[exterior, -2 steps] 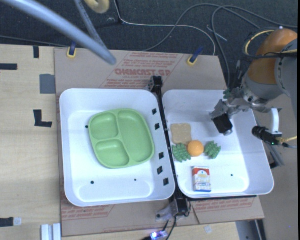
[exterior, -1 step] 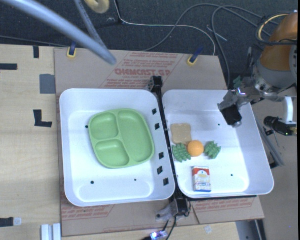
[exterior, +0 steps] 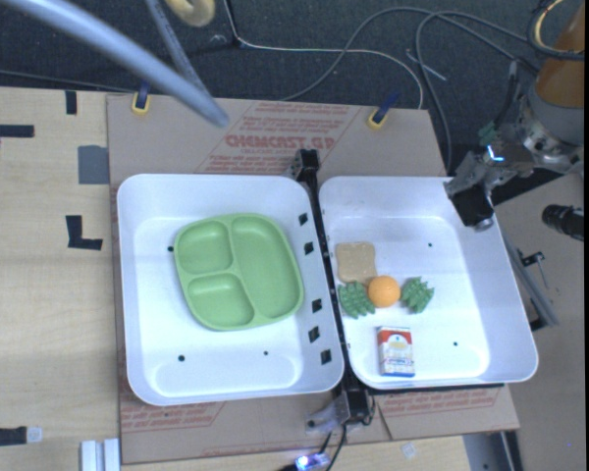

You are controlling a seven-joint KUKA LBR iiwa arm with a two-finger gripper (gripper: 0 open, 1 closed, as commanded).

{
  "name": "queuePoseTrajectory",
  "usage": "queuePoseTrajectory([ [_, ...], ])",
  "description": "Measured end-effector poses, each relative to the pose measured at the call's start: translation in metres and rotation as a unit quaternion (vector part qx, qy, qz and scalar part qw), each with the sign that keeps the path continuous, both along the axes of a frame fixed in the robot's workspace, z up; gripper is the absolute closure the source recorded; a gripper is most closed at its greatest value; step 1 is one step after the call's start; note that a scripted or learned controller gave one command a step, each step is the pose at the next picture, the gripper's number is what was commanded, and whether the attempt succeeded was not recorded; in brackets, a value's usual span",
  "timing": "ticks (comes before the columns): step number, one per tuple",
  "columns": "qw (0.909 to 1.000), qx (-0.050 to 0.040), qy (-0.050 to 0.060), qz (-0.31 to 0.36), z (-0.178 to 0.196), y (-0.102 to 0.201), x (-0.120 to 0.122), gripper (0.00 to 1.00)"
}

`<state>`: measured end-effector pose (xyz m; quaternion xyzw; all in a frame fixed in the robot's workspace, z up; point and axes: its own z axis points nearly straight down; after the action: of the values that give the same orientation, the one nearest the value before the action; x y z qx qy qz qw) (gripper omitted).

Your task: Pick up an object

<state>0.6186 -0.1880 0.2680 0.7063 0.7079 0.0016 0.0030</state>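
Right bin (exterior: 491, 351): small carton (exterior: 396, 350) nearest, then an orange ball (exterior: 383, 290) between two green leafy pieces (exterior: 354, 298) (exterior: 417, 293), tan square (exterior: 355, 260) just behind. Left bin (exterior: 137, 263): green divided plate (exterior: 239, 270). Both rest on cardboard (exterior: 275, 135). Gripper (exterior: 471, 202) hangs over the right bin's far right rim, nothing in its grasp; finger state cannot be told.

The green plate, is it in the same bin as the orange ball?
No, the green plate lies in the left bin, while the orange ball lies in the right bin.
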Motion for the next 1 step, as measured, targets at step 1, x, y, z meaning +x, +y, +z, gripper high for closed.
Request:
queuePoseTrajectory([
  [1, 1.0000, 0.0017, 0.004, 0.002, -0.0028, 0.0583, -0.0093, 1.00],
])
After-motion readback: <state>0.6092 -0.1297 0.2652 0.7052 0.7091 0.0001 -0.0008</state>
